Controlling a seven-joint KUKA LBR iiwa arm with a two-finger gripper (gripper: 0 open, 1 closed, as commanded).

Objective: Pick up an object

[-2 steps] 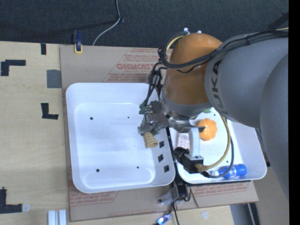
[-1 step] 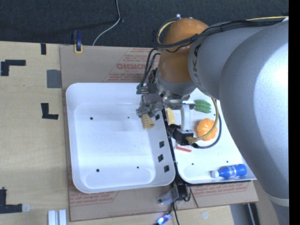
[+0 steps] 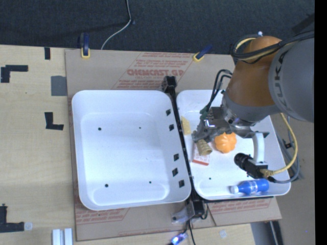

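Objects crowd right bin's left edge, gripper seemingly just above.

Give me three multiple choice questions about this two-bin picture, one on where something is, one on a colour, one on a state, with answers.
1. Where does the blue bottle lie?
A. in the left bin
B. near the front edge of the right bin
C. on the cardboard outside the bins

2. What colour is the round object beside the gripper?
A. orange
B. green
C. purple

3. How is the gripper placed?
A. raised over the left bin
B. parked off the bench
C. low over the right bin, among the objects

Answers: 1 B, the bottle rests by that bin's front rim. 2 A, it is plainly orange. 3 C, the arm's end sits beside the cork-like piece there.
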